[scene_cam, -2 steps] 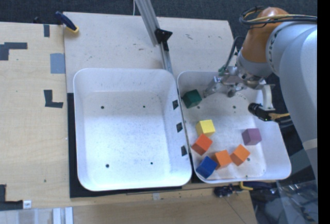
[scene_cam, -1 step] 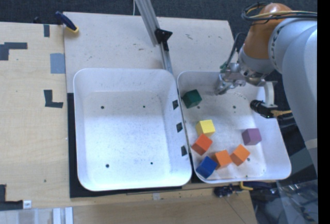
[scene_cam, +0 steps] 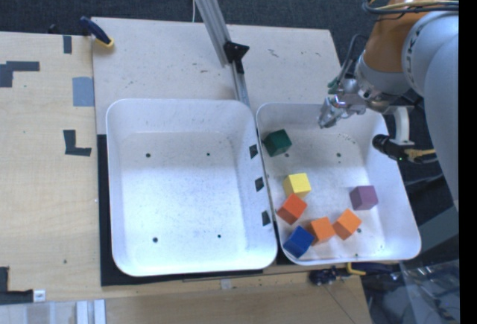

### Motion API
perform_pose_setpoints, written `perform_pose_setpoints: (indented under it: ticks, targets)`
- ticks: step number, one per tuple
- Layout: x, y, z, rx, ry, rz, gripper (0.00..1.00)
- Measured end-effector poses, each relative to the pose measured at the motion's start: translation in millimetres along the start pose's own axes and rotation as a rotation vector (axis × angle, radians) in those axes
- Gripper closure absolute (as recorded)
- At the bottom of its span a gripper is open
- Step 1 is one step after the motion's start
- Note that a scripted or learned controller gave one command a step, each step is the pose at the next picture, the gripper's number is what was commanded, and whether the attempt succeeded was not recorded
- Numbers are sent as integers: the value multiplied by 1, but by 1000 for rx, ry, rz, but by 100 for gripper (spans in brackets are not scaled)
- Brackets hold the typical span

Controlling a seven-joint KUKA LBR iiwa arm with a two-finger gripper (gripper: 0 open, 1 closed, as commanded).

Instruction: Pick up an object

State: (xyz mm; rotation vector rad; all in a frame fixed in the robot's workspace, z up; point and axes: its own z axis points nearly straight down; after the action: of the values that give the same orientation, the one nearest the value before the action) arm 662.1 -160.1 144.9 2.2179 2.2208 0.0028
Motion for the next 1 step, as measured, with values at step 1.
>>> perform_pose_setpoints:
  ticks: [1]
  targets:
    - [2,2,-43,-1,0,-1,100]
